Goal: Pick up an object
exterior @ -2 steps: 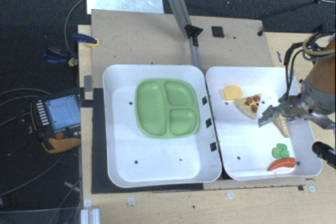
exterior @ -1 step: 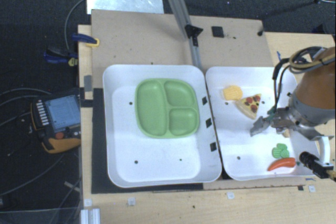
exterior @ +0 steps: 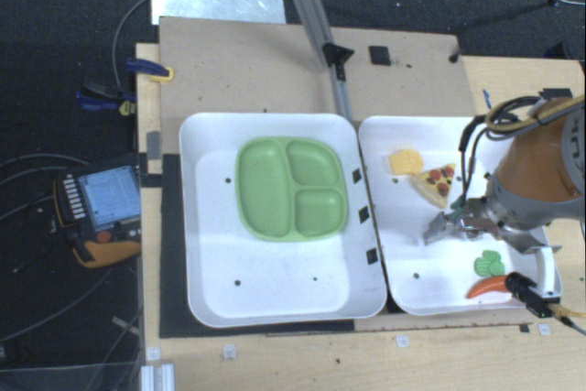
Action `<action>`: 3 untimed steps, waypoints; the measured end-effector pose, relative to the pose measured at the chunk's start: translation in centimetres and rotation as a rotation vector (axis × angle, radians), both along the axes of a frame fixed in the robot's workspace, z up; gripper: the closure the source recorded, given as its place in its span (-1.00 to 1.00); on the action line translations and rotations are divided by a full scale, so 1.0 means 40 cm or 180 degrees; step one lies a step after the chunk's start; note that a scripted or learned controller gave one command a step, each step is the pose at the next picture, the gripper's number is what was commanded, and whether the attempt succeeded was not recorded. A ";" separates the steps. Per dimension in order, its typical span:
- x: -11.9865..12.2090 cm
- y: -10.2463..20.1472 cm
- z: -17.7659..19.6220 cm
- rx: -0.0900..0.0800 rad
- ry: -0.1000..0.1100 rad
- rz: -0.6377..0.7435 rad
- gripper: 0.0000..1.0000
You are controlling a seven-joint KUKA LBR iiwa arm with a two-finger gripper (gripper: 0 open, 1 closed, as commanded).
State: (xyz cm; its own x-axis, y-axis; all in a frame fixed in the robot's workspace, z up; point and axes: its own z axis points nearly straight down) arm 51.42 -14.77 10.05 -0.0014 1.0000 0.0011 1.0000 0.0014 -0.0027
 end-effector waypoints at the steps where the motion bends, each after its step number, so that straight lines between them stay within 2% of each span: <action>1: 0.005 -0.002 -0.032 -0.0003 -0.0018 -0.0001 -1.00; 2: 0.013 0.000 0.000 -0.0003 -0.0048 0.0002 1.00; 3: 0.021 0.022 0.121 -0.0007 -0.0027 0.0014 1.00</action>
